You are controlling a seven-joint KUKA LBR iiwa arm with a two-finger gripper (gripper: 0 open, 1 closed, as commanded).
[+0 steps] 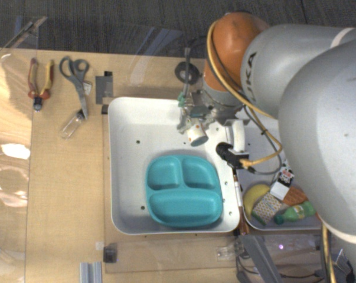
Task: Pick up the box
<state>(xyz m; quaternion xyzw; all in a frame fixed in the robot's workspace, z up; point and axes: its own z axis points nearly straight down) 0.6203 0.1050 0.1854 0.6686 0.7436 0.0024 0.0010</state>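
We see the grey arm (307,93) reaching in from the right, its orange band (231,37) above the wrist, and it covers much of the right-hand bin (254,220). Its gripper (192,119) hangs over the upper middle part of the left bin (121,158), near that bin's far wall. The tooling there is small and cluttered, so we cannot tell how far the jaws stand apart, and we see nothing clearly held between them. A small white cylindrical part (196,137) sits at the lower end of the gripper; we cannot say whether it belongs to the tool.

In the left bin a teal divided tray (183,190) lies toward the near right corner, well below the gripper and apart from it.

The box (267,206), a small patterned carton, lies in the right bin, in the strip that shows beneath the arm. It rests just beside a yellow rounded thing (254,194) on its left and touches or nearly touches a green bottle (294,212) on its right. An orange item (294,195) and a small white tag (281,188) lie just above it. The box is well apart from the gripper.

On the table (59,205) to the left of the bins lie scissors (77,78) and red-handled pliers (38,82).
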